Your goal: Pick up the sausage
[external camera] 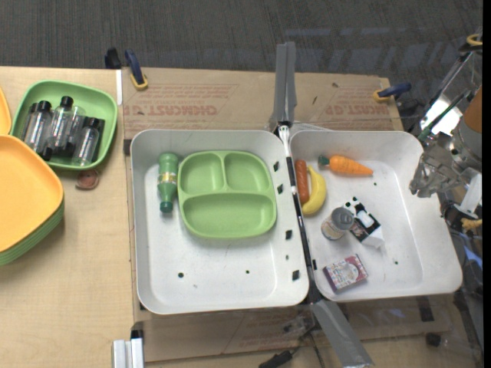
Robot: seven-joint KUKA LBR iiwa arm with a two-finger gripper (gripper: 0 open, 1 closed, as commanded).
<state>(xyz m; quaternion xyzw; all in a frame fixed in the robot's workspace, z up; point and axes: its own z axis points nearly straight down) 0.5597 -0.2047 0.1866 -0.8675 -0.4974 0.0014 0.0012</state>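
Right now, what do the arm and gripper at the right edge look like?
The gripper is a grey metal assembly with thin dark fingers, seen over the right bin's rim. Above it the arm shows an orange band and pale struts. Fine markings are too blurred to read.

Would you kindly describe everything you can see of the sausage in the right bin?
The sausage is a short, reddish-orange piece with rounded ends and a smooth, plastic-like look, probably a toy. It lies flat, running lengthwise along the left wall of the right bin, near its far corner. Its right side rests against the banana, which curves beside it. The carrot lies apart to its right. The gripper is well away, at the bin's right edge.
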